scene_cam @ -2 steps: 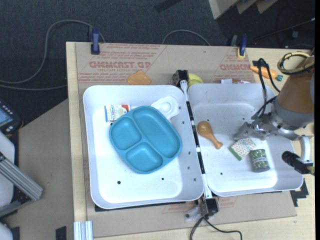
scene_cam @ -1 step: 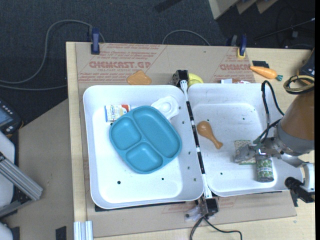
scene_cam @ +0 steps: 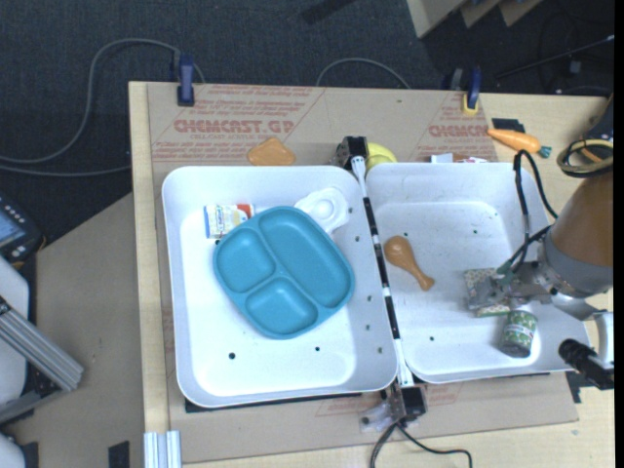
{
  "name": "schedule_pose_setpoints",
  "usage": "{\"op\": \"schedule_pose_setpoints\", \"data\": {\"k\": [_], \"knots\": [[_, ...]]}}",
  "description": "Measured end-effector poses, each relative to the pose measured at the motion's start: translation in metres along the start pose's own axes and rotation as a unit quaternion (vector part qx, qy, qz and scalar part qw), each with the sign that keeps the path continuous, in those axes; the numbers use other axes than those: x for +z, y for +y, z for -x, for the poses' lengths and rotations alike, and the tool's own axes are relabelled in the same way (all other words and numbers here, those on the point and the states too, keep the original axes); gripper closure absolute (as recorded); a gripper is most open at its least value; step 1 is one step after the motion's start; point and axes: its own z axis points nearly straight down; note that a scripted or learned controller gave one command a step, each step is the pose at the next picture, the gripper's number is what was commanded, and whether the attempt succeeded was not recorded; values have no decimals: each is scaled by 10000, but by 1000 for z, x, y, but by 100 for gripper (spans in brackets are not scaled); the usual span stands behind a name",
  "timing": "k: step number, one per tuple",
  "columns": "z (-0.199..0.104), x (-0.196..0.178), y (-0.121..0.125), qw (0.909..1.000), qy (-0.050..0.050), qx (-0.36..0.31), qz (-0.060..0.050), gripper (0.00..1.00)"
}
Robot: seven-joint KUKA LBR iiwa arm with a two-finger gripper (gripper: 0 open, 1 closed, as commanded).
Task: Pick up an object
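Observation:
In the right bin (scene_cam: 439, 359) lie a brown toy drumstick (scene_cam: 407, 260), a small grey-green patterned object (scene_cam: 482, 291) and a green patterned can (scene_cam: 519, 331). My gripper (scene_cam: 507, 283) reaches in from the right and sits low over the right side of the grey-green object, just above the can. The arm's orange band (scene_cam: 590, 227) is behind it at the frame's right edge. The drumstick lies apart to the left of the gripper.
The left bin (scene_cam: 195, 339) holds a blue divided plate (scene_cam: 283, 271), a white round cup (scene_cam: 322, 208) and a small white carton (scene_cam: 226, 217). Behind the bins rest an orange piece (scene_cam: 271, 152), a yellow object (scene_cam: 378, 154) and an orange carrot-like item (scene_cam: 514, 139).

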Motion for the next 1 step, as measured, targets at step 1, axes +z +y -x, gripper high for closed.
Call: {"op": "schedule_pose_setpoints", "data": {"k": [1], "knots": [[-114, -95, 22, 10000, 22, -78, 52, 100]]}}
